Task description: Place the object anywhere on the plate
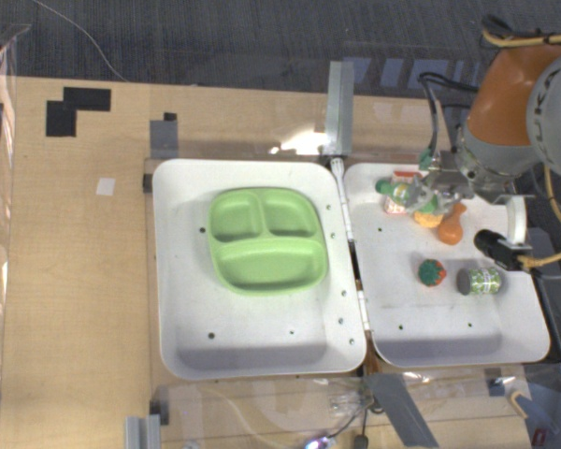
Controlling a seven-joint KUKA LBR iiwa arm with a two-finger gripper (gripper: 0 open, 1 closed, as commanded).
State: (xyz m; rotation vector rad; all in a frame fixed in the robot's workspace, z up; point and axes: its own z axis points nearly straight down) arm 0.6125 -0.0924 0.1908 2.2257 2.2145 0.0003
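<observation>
Hovering over small toys at right bin's (453, 340) far edge, green plate (266, 239) waiting.
Jaws (437, 192) unreadable; orange toy (447, 224) probably light, rigid, grippable across middle.

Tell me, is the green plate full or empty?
Empty. The green plate in the left bin shows bare compartments; the little toys, like the orange carrot, lie in the right bin.

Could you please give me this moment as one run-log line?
phase: reaching | gripper: over right bin clutter, grasp unclear | plate: left bin, no object on it
</observation>
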